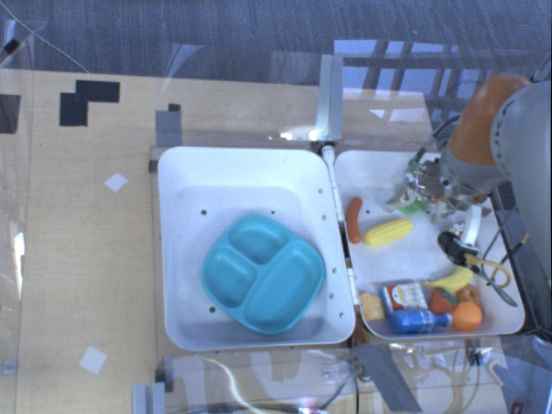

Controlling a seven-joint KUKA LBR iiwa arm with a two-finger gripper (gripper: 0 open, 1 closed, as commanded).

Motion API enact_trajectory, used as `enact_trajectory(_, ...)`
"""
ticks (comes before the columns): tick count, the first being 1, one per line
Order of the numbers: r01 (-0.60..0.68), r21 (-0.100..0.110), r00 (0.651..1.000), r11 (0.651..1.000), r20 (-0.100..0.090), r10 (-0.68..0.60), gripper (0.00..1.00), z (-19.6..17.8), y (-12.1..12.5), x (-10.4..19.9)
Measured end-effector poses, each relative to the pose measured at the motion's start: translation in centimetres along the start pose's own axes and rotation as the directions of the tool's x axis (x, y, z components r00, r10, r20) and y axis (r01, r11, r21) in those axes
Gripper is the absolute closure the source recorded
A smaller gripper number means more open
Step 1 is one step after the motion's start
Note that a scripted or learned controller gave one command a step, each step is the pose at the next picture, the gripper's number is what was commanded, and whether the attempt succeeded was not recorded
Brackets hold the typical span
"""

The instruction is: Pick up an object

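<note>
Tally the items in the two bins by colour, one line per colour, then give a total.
Teal: 1, the divided plate
Yellow: 2, corn cob, banana
Blue: 1, bottle
Orange: 1, orange fruit
Red-orange: 1, sausage
Red: 1, small fruit
White-orange: 1, carton
Tan: 1, block
Total: 9

This looks like a robotics lab. A pale wood-grain counter carries two shallow white plastic bins fixed side by side with metal brackets, and black tape squares mark its surface. Clear acrylic panels fence the edge, loose cables trail along the front, and blue-grey office carpet lies beyond.
</note>
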State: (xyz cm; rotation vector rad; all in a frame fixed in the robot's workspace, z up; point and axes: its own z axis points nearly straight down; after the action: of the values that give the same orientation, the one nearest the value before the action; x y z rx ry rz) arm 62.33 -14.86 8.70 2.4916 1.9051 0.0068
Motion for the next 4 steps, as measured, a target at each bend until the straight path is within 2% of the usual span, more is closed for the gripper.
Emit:
enact_trajectory(1, 0.007, -0.009, 1.0, 1.0, 0.0, -0.007, 1.0, -1.4, 0.3, 0.1)
enact_trajectory(2, -0.062, 0.0, 0.998, 0.998, -0.002, 0.062, 1.0, -10.0, 1.6, 8.1)
enact_trajectory(3, 0.172, 0.001, 0.985, 0.985, -0.001, -0.172, 1.0, -9.9, -0.2, 9.5)
enact_trajectory(4, 0.12, 0.0, 0.993, 0.993, -0.002, -0.12, 1.0, -16.9, -3.6, 10.3)
